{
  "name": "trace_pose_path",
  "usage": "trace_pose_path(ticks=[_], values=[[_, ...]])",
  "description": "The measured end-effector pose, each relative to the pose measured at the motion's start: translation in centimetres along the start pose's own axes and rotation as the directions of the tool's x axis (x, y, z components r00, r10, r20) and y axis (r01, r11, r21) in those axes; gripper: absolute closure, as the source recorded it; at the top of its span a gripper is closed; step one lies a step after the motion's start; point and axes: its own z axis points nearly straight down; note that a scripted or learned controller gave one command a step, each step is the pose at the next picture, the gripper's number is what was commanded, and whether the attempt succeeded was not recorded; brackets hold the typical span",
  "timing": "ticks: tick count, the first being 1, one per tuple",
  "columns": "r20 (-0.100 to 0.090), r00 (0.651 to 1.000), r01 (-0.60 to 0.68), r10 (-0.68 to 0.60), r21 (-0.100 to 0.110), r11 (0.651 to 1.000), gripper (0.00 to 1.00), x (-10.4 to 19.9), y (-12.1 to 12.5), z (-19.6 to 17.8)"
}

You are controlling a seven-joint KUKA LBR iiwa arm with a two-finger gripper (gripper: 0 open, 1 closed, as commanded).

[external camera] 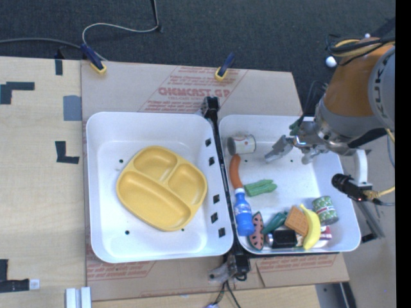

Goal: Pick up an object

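Observation:
The right bin [334, 172] holds several small items. A silver can [243, 144] lies at its back left, with an orange sausage-shaped piece [236, 170] and a green toy [260, 187] below it. Along the front lie a blue bottle [242, 212], a watermelon slice [257, 230], a black item [282, 239], a brown cracker [297, 219], a banana [312, 230] and a green can [324, 208]. My gripper [294, 153] hangs over the back middle of this bin, right of the silver can. It is open, with nothing between its fingers [278, 151].
The left bin [103, 172] carries a yellow divided plate [162, 186]. A black divider [217, 172] runs between the bins. Clamps [225, 69] and a cable [122, 27] sit beyond the back edge. The arm's grey and orange body [356, 88] overhangs the right bin's back right corner.

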Motion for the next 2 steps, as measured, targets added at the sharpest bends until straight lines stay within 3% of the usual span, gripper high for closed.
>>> trace_pose_path(ticks=[1, 2], values=[[0.000, 1.000, -0.001, 0.001, -0.001, 1.000, 0.00, -0.2, -7.4, -4.1], [-0.001, 1.000, -0.001, 0.001, -0.002, 1.000, 0.00, -0.6, -7.0, 11.5]])
